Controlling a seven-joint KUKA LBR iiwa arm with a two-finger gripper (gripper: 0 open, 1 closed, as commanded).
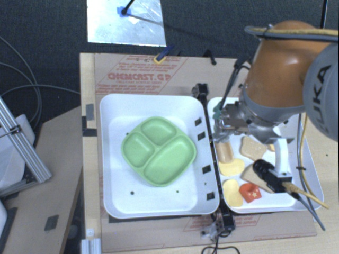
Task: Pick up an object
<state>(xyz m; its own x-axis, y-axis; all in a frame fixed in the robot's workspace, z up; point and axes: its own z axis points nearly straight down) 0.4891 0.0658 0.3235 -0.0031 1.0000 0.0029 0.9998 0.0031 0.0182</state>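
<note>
Toy food pieces (231, 169) lie clustered in the right bin (265, 207), toward its near left corner. Nearest, at about 6 o'clock in that bin, sits a red piece (250, 192). A pale yellow disc (231, 191) is just beside it at its 9 o'clock. A second yellow disc (233, 166) lies farther back, at 12 o'clock from the first. Touching it at 11 o'clock is a tan roll (224, 152). A bread slice (253, 148) lies near the roll at its 3 o'clock.

The gripper (225, 121) hangs over the right bin at about 10 o'clock, close to the wall shared with the left bin (114, 142) and beyond the roll. Whether it is open or closed cannot be told, and nothing can be seen held in it. The grey and orange arm (280, 67) reaches in from 2 o'clock.

A green divided plate (159, 151) lies flat in the middle of the left bin.

Beyond both bins, at 12 o'clock, is brown cardboard (140, 75) with red printing. Farther still, a shiny square sheet (126, 15) lies on the dark floor.
</note>
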